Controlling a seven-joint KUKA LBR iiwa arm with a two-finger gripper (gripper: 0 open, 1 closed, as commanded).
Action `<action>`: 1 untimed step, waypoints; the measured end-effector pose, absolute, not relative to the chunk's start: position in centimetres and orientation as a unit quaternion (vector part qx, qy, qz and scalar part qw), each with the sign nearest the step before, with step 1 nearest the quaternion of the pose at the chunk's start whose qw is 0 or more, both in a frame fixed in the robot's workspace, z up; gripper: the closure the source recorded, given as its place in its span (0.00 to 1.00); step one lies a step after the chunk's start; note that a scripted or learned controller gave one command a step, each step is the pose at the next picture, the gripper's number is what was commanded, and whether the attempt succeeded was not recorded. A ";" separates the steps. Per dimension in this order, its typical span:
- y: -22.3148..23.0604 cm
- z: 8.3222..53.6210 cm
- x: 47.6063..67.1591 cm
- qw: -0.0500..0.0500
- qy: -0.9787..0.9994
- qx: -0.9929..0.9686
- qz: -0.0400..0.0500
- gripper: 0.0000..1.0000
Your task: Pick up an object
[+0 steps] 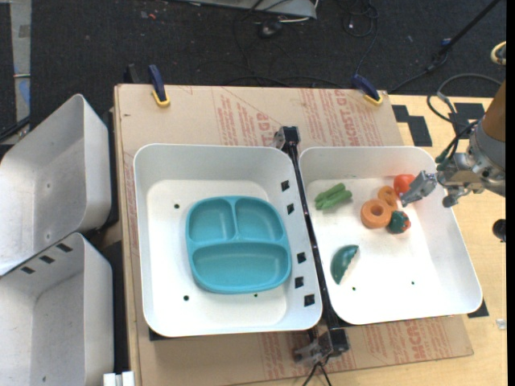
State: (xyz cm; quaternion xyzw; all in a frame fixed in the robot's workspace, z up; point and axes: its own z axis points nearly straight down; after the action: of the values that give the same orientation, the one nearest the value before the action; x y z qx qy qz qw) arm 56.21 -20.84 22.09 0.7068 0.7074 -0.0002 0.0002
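1. Nearest the camera, the right bin (451,300) has a bare front wall and floor; just behind that bare patch lies a dark teal leaf-shaped piece (344,261), alone and well apart from the other toys. It looks like the easiest target: room on both sides for the fingers.
2. Level with it in the left bin (153,240) sits a blue divided plate (238,244), flat and wide, a poor choice for a two-finger pinch.
3. Further back is a cluster: an orange ring (375,213) touching a green-and-red piece (398,223), with a smaller orange piece (388,195) just behind. A grasp here risks nudging neighbours, so I would aim for the ring's outer edge.
4. A green bean-like piece (331,195) lies to the left, clear of the cluster.
5. Farthest, the gripper (424,185) hangs over the bin's right rear beside a red piece (403,182); whether its jaws are parted or closed I cannot tell. Best to descend straight and centred on one object.
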 end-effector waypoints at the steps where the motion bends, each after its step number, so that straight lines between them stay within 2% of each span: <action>1: -21.2 17.7 56.4 -0.001 0.707 0.707 -0.001 0.00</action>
State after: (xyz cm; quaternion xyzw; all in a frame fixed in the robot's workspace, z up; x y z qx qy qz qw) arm 56.43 -21.19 17.69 0.7074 0.7068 -0.0011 -0.0013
